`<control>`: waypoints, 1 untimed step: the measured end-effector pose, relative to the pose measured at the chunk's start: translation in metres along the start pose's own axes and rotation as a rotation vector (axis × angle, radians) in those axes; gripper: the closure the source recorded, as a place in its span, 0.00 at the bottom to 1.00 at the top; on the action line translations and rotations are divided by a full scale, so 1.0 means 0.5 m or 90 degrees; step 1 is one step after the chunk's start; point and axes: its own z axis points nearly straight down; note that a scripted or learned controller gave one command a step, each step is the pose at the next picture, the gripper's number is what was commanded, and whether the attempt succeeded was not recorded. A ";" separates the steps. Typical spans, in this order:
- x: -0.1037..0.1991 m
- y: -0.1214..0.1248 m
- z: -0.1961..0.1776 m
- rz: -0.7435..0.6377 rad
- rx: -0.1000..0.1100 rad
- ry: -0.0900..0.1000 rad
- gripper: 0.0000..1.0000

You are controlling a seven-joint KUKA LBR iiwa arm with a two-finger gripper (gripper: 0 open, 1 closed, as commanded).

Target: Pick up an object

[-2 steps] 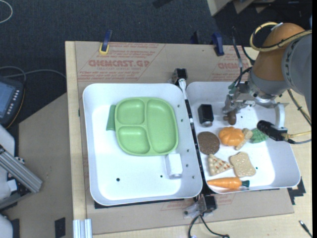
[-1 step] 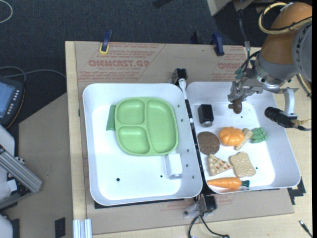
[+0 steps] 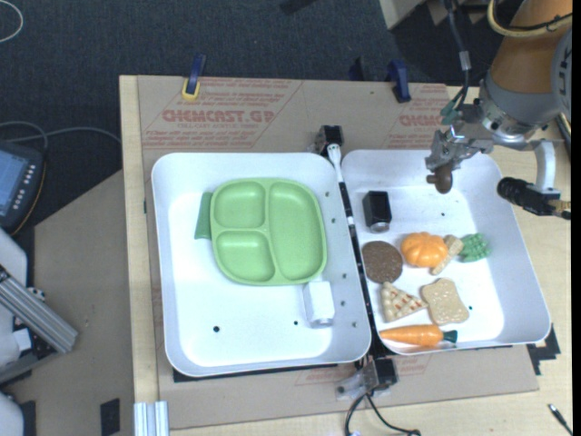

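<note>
Claw [image 3: 442, 182]: poised over right bin [image 3: 508, 243]; finger state could not be told.
Nearby: black block [image 3: 377, 210], orange toy [image 3: 425, 249], carrot [image 3: 416, 336].
Left bin [image 3: 182, 271]: green tray [image 3: 269, 231] was held.

— What's lying in the right-hand bin [image 3: 508, 271]?

— A black block [image 3: 377, 210] near the left wall, a round brown patty [image 3: 382, 260] below it, and an orange lump [image 3: 424, 249] touching a green sprig [image 3: 471, 246].

— And toward the front?

— A pizza wedge [image 3: 398, 301] beside a toast slice [image 3: 444, 302], with a carrot [image 3: 416, 336] lying flat along the front edge.
</note>
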 end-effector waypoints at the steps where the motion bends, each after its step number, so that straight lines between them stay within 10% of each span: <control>1: 0.000 0.002 -0.037 0.000 0.001 0.000 1.00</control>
